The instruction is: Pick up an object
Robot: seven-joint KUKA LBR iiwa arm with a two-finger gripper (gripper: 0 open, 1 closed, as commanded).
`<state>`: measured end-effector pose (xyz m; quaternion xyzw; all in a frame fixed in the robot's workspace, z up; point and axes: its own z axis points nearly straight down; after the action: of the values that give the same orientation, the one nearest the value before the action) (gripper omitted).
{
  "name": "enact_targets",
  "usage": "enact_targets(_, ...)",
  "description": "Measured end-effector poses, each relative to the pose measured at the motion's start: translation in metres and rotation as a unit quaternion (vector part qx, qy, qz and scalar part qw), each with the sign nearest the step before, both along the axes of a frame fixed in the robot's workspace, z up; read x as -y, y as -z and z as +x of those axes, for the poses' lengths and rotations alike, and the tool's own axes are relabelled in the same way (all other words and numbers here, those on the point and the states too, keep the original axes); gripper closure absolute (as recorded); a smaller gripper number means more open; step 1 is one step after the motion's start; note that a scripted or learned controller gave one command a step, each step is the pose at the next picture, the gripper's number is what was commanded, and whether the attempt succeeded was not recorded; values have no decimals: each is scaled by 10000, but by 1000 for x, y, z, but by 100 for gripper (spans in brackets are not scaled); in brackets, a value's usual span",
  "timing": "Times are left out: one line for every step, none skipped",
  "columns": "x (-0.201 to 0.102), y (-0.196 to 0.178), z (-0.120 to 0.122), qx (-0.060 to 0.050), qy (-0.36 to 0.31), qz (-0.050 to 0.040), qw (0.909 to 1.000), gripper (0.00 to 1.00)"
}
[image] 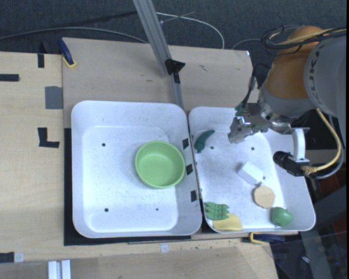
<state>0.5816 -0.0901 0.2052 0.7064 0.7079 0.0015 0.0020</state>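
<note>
Your gripper (239,129) hangs over the upper part of the right bin (305,205), with nothing between its fingers; from this slanted view you cannot tell whether they are spread or closed. The nearest candidate is the small dark green piece (204,138), lying on the bin floor at about nine o'clock from the gripper, near the wall shared with the left bin (81,156).

To do this step well, settle on one target before you descend. The green piece sits close to that dividing wall, so I would judge a finger could catch the rim; come straight down with the fingers set across its narrow width. Easier choices may lie at five o'clock from the gripper: a white block (251,172) with open floor around it, and beyond it a tan round piece (264,197) and a green ball-like thing (282,217), which sit near each other.

The dark green piece looks curved, leaf-like and flat, so it probably gives little height to pinch. The white block looks boxy with straight sides, likely the surer grip.

The green bowl (159,164) sits alone in the left bin, well apart.
</note>
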Motion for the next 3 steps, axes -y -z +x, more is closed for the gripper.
enact_targets(5,-48,-6,-6,6,-1,10000,100)
enact_targets(-40,-51,10,-26,-19,9,10000,100)
enact_targets(-88,-54,29,-27,-21,12,10000,100)
